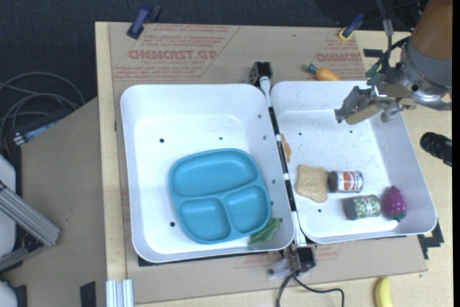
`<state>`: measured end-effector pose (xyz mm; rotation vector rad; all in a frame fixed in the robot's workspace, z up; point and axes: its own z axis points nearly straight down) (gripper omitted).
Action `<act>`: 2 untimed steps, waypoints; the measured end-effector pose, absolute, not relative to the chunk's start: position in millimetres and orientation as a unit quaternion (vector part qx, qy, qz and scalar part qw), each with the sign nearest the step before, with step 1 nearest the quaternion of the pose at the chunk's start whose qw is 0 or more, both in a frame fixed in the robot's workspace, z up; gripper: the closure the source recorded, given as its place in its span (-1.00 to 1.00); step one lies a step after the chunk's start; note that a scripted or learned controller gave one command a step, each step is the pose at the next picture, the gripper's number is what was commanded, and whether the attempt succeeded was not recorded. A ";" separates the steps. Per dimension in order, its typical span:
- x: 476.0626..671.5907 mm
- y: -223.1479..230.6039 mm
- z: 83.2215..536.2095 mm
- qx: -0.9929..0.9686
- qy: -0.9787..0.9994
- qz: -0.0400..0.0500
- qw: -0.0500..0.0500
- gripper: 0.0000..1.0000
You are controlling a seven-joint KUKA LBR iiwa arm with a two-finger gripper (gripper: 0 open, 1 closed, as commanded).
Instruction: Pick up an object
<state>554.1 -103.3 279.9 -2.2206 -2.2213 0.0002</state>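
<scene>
My gripper (357,111) hangs over the back of the right bin (316,101), its fingers open with nothing between them. Well in front of it, along the bin's near side, lie a tan slice of bread (312,183), a small can with a red label (346,181), a green-labelled can (361,207) and a purple bunch of grapes (394,203). A small orange piece (286,149) rests against the divider between the bins. The left bin (144,126) holds a blue divided plate (219,194) and a green leafy item (264,232) at its front right corner.
A toy carrot (325,72) lies on the board behind the right bin, and a yellow banana (383,292) lies in front of it. Blue clamps (142,20) hold the board's back edge. Cables run at the far left.
</scene>
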 end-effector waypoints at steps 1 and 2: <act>529.8 -124.4 86.5 -0.707 -0.707 -0.001 -0.001 -1.00; 511.7 -154.0 86.6 -0.707 -0.707 -0.001 -0.001 -1.00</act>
